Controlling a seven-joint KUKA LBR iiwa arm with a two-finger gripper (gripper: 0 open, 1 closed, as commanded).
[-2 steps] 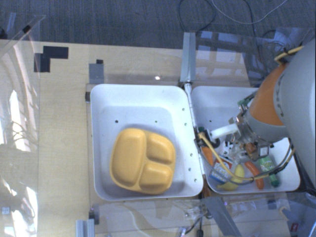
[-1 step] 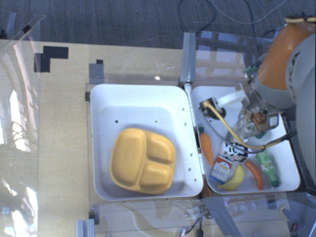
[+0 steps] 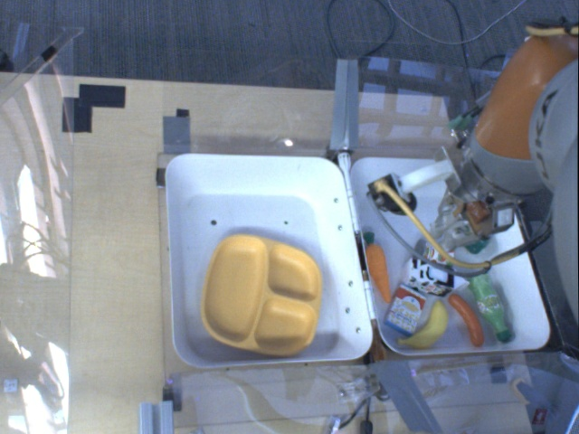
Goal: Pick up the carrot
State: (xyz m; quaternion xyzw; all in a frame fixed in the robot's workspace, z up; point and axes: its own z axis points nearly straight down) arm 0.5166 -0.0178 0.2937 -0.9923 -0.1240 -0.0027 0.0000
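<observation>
The carrot (image 3: 377, 270) is orange and short. It lies lengthwise against the left wall of the right bin (image 3: 394, 173), its tip pointing to the near side. My gripper (image 3: 450, 235) hangs over the middle of the right bin, to the right of the carrot and apart from it. A yellow cable loops beneath the wrist. Nothing from the bin shows in the gripper.
The left bin (image 3: 188, 242) holds a yellow divided plate (image 3: 262, 293). Near the carrot in the right bin lie a juice carton (image 3: 406, 314), a banana (image 3: 432, 327), a red sausage (image 3: 467, 319) and a green bottle (image 3: 489, 306). The arm's orange band (image 3: 525, 98) looms over the bin's far right.
</observation>
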